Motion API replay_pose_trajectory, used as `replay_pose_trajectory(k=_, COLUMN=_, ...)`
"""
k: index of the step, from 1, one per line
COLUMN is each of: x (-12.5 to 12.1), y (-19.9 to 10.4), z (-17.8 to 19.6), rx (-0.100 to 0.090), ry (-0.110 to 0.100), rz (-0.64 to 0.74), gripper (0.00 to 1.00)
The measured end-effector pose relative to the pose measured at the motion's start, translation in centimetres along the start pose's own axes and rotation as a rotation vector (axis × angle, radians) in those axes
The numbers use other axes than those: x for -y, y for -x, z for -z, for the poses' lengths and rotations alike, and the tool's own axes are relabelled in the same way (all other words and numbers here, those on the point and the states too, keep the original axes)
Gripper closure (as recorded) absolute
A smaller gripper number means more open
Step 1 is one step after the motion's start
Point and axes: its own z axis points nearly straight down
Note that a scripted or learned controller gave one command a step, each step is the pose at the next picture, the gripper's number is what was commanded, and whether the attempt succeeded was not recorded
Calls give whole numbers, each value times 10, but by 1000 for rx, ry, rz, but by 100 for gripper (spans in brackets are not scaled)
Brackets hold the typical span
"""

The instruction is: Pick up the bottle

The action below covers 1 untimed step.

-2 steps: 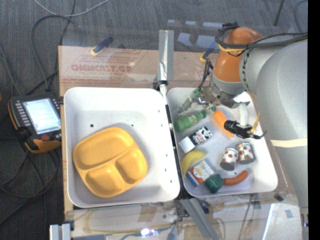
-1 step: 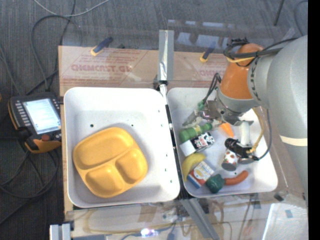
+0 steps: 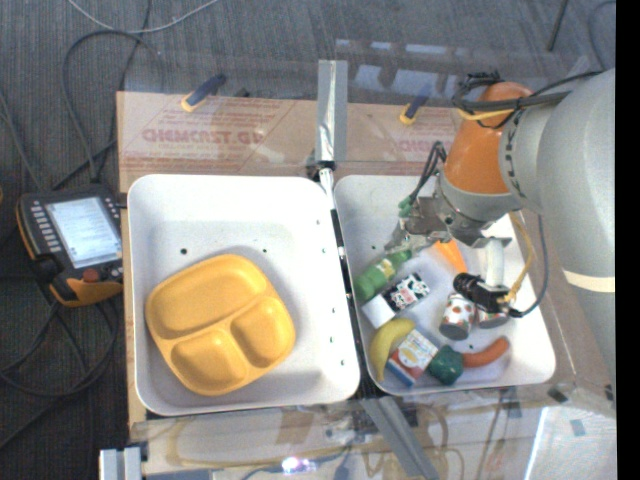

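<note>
Because the arm (image 3: pixel 560 168) reaches in from the right of the frame, your end effector (image 3: pixel 412 230) hangs over the right bin (image 3: pixel 350 203), just above the green plastic bottle (image 3: pixel 378 276) lying tilted at centre-right beside a curved yellow banana (image 3: pixel 388 338); its spread I cannot tell.

Probably a robotics lab: grey carpet (image 3: pixel 250 58) strewn with cables (image 3: pixel 110 38), teach pendant (image 3: pixel 75 238) beside the bench.
</note>
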Motion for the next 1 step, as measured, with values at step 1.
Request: replay_pose_trajectory(k=1, x=-57, y=-54, z=82, rx=3, ry=-2, rz=66, gripper=100)
